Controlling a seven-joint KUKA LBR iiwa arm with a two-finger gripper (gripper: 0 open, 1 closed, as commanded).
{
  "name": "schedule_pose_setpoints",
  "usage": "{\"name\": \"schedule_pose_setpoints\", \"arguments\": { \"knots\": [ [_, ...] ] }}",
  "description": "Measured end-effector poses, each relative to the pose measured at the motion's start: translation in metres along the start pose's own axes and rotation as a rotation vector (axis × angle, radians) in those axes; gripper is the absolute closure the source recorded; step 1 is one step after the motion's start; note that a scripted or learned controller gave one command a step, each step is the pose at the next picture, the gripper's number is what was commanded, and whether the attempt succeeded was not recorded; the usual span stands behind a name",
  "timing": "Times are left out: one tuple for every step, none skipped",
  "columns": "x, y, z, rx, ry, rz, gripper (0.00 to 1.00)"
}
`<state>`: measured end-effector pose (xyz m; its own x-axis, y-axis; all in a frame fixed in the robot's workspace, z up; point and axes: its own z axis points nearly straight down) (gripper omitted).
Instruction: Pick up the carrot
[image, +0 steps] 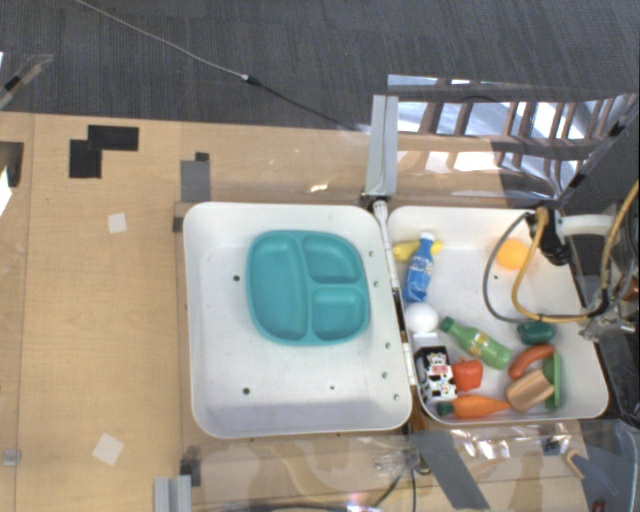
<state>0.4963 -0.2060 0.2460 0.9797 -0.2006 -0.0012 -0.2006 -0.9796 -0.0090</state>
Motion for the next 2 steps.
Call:
{"name": "schedule_pose_setpoints", "arguments": {
  "knots": [
    [0.003, -0.001, -0.08, 0.0, 0.012, 0.001, 1.0],
    [0.065, -0.016, -0.021, 0.001, -0.003, -0.003, 1.0]
  ]
}}
